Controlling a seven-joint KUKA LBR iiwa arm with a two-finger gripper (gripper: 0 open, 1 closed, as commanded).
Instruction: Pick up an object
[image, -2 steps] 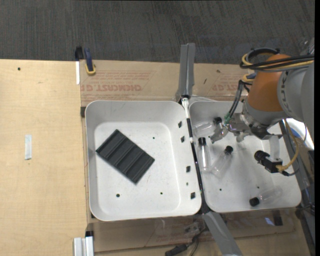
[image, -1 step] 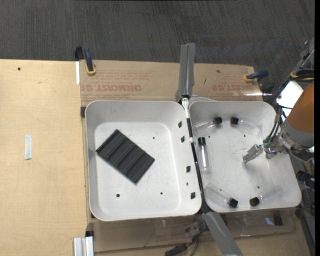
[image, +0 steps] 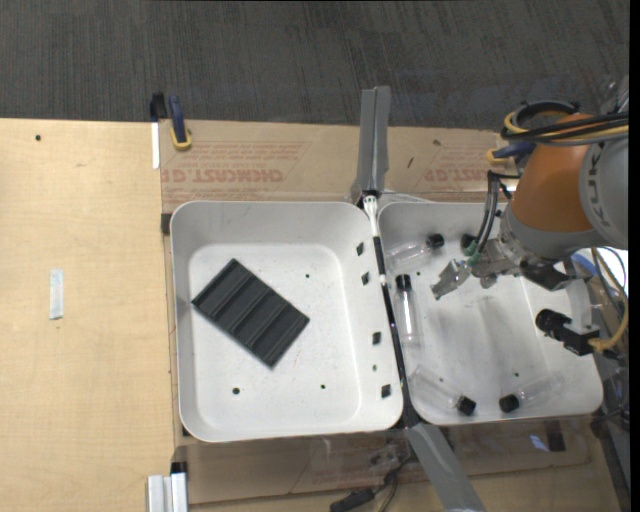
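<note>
Camera view looks down on a dark ribbed rectangular panel (image: 250, 312), the plain candidate for picking, which lies flat and turned at a slant in the left white bin (image: 190, 400), toward that bin's left half and apart from its walls. Right of the panel, past the grey divider (image: 374, 140) between the bins, the right white bin (image: 560, 405) holds several clear tubes with black caps: one (image: 404, 308) lies along its left wall, others sit near its front edge (image: 487, 402) and its back (image: 433, 241). Farther right of the panel, the gripper (image: 445, 284) hangs over the right bin's back half, below the arm's orange band (image: 553, 176); whether its fingers are spread or closed cannot be told. Behind the panel, beyond the left bin's back rim, brown cardboard (image: 240, 170) carries red print that reads upside down as "CHEMCAST GP".
</note>
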